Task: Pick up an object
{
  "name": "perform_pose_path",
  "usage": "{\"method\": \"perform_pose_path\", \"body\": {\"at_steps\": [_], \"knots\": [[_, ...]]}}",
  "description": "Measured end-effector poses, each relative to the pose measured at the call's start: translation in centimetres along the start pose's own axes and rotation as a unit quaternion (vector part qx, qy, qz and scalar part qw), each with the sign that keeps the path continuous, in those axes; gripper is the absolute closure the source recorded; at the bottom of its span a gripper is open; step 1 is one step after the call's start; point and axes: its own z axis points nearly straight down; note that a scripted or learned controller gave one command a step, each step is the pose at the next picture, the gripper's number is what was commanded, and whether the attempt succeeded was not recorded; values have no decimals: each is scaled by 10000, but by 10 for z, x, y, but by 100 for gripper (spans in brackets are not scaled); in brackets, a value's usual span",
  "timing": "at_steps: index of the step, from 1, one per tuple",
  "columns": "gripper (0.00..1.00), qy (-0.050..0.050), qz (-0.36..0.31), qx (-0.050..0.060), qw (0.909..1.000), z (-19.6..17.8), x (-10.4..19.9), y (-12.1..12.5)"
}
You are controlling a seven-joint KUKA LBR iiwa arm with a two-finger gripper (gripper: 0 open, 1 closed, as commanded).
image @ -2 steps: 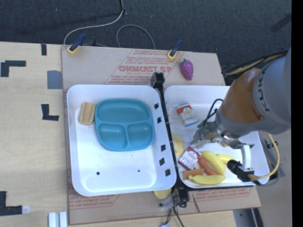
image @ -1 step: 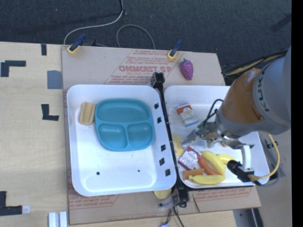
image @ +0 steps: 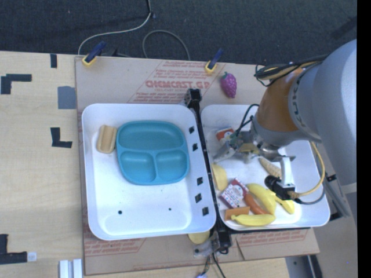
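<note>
Camera view: the claw (image: 227, 149) is reaching low into the right bin (image: 316, 216) near its left wall, beside a red packet (image: 232, 193); I cannot tell its grip.

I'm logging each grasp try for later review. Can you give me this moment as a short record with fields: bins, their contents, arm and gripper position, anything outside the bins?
left bin: blue divided plate, tan bread-like piece beside it
right bin: yellow banana-like pieces, orange carrot-like piece, red packet, other small items
arm: reaches over the right bin
gripper: low near the right bin's upper left; grasp cannot be judged
outside bins: purple grape bunch on the board behind the right bin
</note>
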Motion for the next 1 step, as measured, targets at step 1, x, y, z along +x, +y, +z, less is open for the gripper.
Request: {"method": "perform_pose_path", "body": {"at_steps": [1], "knots": [[0,25,-5,45,10000,1,3,45]]}}
